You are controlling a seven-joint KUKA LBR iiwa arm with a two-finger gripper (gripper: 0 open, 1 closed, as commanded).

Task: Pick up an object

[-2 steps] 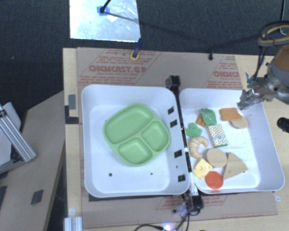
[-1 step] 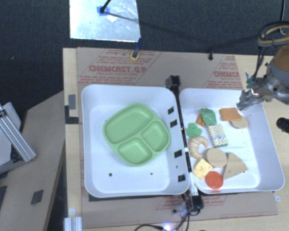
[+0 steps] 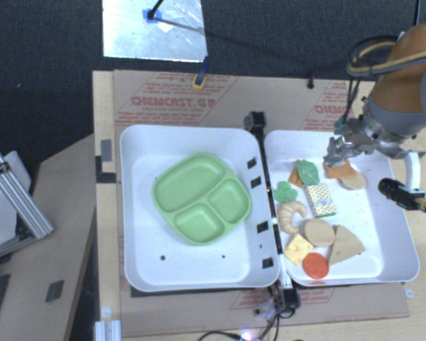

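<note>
Orange piece (image 3: 339,170): likeliest target, judging by where the arm is. Lying flat in right bin (image 3: 390,233), far part, touching a beige slice (image 3: 353,182) just beside it. Not lifted.

End effector (image 3: 339,150): low over the right bin, at the far edge of the orange piece, possibly touching it. Spread or pressed together: cannot tell from this angle. Nothing seen gripped.

Also flat in the right bin: green leaf (image 3: 307,171), patterned box (image 3: 321,199), croissant (image 3: 291,214), round bun (image 3: 317,231), tan wedge (image 3: 346,244), yellow cheese (image 3: 297,249), red disc (image 3: 314,265). Left bin (image 3: 138,254): holding a green divided plate (image 3: 201,197).

Progress, as a judgement: approach about done, grasp unconfirmed, lift not started. Left to do: close on the piece, raise it clear of the bin. Watch for a thin piece slipping out, or the beige slice dragging along.
</note>
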